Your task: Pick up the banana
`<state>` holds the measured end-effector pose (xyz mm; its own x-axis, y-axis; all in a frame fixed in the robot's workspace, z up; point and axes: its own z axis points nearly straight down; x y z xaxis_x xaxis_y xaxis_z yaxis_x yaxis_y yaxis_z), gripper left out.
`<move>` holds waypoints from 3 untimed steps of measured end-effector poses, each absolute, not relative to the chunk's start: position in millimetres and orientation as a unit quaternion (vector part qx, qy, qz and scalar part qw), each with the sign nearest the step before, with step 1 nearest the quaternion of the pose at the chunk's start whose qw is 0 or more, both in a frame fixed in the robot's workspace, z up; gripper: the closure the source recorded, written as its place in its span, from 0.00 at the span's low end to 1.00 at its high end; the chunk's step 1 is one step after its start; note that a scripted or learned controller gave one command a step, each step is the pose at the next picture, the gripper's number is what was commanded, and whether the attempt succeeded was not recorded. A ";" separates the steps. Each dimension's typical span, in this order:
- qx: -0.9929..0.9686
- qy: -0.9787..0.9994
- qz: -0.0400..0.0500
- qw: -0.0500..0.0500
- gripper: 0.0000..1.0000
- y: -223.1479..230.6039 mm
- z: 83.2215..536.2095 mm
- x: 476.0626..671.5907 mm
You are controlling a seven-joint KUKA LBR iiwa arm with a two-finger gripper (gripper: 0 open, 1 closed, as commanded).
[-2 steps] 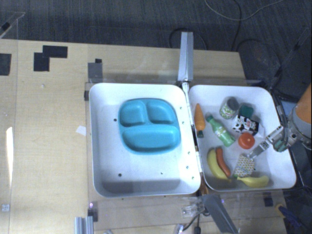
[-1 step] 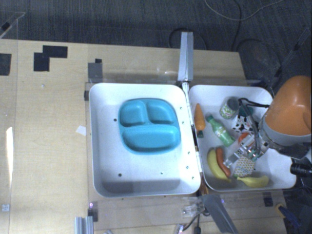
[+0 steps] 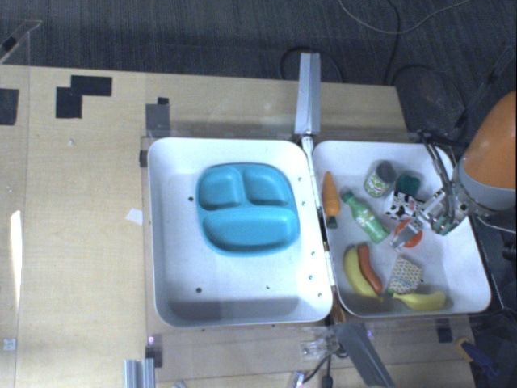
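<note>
The arm [image 3: 491,164] entered from the right edge of the frame, a little above mid-height, where its orange band filled the corner of the view as a rounded bulge with a grey collar beneath it. From that collar the wrist sloped down and toward the left, ending in the hand [image 3: 420,217] at the right-centre of the frame, its metal parts and thin cables pointing lower left. The fingers were too small and cluttered against what lay beneath them to tell how they stood.
</note>
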<state>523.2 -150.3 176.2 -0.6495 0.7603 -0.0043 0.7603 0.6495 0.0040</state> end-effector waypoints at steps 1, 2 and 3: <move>0.300 0.954 0.000 0.003 0.00 -206.1 187.1 489.0; 0.143 0.990 0.001 0.002 0.00 -123.7 129.3 489.1; -0.002 1.000 0.000 0.004 0.00 -188.0 141.3 489.2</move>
<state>489.2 -188.0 141.3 -1.0000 -0.0039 -0.0077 -0.0039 1.0000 -0.0008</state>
